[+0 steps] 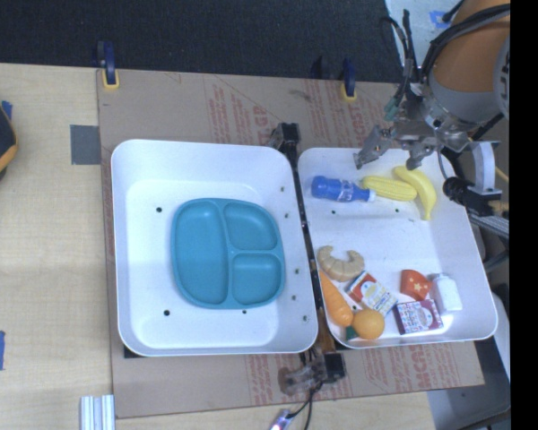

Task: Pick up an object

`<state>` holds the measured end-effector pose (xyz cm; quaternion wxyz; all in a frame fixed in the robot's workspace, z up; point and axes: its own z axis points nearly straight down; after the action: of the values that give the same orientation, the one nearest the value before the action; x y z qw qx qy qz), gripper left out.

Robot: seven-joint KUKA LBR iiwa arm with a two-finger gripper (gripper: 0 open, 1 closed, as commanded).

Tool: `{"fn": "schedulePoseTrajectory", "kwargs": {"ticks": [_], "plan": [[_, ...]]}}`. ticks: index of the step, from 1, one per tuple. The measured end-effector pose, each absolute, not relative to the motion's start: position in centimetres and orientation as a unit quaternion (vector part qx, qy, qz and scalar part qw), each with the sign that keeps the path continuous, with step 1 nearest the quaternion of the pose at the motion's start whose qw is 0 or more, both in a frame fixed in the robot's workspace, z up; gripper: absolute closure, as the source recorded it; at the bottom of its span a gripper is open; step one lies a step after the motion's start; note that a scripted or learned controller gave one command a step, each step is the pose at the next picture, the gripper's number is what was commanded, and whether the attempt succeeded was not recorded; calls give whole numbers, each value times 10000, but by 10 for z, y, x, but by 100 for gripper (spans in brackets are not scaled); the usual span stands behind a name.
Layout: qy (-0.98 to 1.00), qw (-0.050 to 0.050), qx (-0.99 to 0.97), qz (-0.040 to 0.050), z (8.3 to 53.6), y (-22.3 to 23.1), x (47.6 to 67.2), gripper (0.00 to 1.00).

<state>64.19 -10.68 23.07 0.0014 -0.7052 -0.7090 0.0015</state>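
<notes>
The claw (pixel 394 156) hangs released, fingers spread, over the far edge of the right shallow white bin (pixel 457 240), holding nothing. Just below it lie a yellow plastic corn cob (pixel 387 188), a yellow toy banana (pixel 420 187) and a blue plastic bottle (pixel 340 189).

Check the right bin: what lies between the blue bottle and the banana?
In the camera view, a yellow corn cob lies between the blue bottle and the banana, near the far end of the right bin.
</notes>
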Motion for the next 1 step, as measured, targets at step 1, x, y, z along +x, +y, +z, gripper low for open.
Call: {"fn": "schedulePoseTrajectory", "kwargs": {"ticks": [1], "plan": [[-7093,-39,-7049,-15,108,-166,656,0]]}}
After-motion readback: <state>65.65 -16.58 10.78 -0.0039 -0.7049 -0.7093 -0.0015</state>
